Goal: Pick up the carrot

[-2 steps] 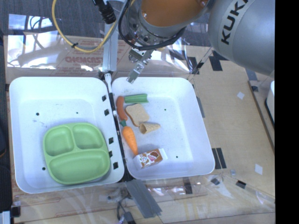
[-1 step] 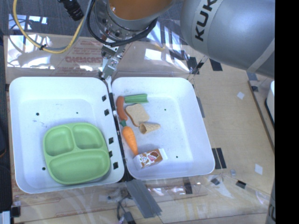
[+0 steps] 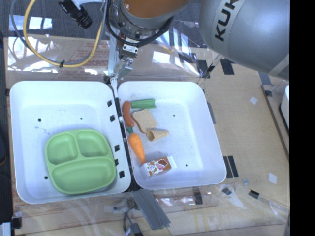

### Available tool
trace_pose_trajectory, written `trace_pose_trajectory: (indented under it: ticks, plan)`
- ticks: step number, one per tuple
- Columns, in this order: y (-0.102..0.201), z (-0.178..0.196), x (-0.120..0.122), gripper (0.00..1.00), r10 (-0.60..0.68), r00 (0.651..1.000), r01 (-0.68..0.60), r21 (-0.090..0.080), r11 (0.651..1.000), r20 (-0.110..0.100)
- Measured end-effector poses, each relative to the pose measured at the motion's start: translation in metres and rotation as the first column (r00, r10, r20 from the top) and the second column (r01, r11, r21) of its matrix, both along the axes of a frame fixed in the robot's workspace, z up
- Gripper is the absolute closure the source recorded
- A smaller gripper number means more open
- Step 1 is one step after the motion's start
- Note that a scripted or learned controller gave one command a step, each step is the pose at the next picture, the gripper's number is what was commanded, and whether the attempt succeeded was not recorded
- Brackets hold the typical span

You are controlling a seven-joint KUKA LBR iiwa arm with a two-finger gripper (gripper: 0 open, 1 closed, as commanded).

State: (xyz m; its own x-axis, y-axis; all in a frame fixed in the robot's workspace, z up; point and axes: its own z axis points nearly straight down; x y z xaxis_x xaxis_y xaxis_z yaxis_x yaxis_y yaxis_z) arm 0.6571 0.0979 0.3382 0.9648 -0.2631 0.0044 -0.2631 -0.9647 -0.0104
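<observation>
From the overhead camera view I had the carrot (image 3: 137,147) lying in the right bin (image 3: 197,132), hard against its left wall, below the bread slice (image 3: 145,120) and above the small carton (image 3: 158,166). Its long axis ran roughly from 11 to 5 o'clock, leafy end at 11. The pincer (image 3: 123,63) hung over the far rim where the two bins meet, so the carrot lay toward 6 o'clock from it, well apart. I could not tell how far the pincer was spread; I saw nothing held in it. I judged the approach would need the pincer turned to close across that axis.
</observation>
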Motion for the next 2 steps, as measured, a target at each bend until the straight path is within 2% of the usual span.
trace_pose_trajectory:
  ticks: [1,2]
  plan:
    - [0.044,-0.007,-0.001,1.0,-0.074,0.997,0.074,-0.002,0.997,-0.004]
    - [0.053,-0.101,-0.003,1.0,0.069,0.997,-0.07,-0.007,0.998,-0.019]
